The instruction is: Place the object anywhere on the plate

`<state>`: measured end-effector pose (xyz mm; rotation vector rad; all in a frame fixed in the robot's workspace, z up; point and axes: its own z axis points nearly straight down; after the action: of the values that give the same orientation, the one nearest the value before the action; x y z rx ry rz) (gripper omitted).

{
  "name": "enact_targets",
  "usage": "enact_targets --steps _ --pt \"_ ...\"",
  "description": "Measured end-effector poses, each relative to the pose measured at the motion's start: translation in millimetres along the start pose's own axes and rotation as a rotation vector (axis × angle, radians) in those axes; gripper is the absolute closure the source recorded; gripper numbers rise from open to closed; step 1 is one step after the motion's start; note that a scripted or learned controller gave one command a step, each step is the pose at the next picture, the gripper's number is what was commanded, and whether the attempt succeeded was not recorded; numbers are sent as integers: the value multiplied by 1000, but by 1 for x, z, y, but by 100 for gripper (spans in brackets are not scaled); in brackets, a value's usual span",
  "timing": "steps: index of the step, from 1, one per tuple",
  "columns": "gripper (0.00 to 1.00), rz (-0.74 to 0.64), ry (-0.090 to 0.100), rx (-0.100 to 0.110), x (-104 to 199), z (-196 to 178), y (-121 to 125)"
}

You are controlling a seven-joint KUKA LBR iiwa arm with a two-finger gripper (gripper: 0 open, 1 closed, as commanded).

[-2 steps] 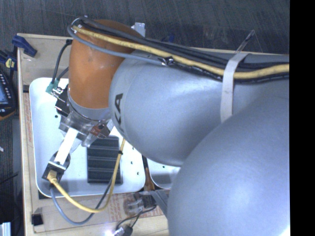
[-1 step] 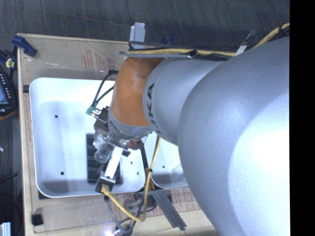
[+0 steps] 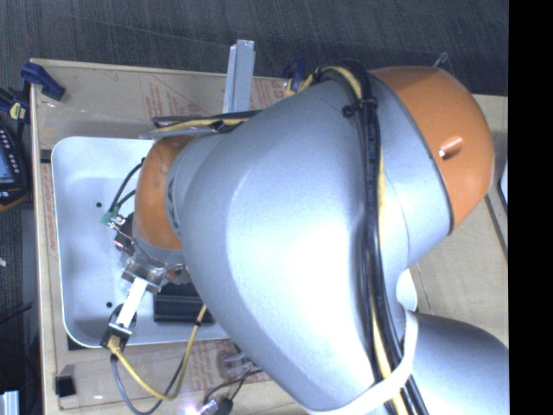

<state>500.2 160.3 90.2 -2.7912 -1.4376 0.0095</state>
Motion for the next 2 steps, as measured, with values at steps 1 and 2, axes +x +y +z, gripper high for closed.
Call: enact_targets --steps 1,2 --pt "100 -183 2 -1 -66 -101 28" --pt "100 154 -1 1 -19 -3 -18"
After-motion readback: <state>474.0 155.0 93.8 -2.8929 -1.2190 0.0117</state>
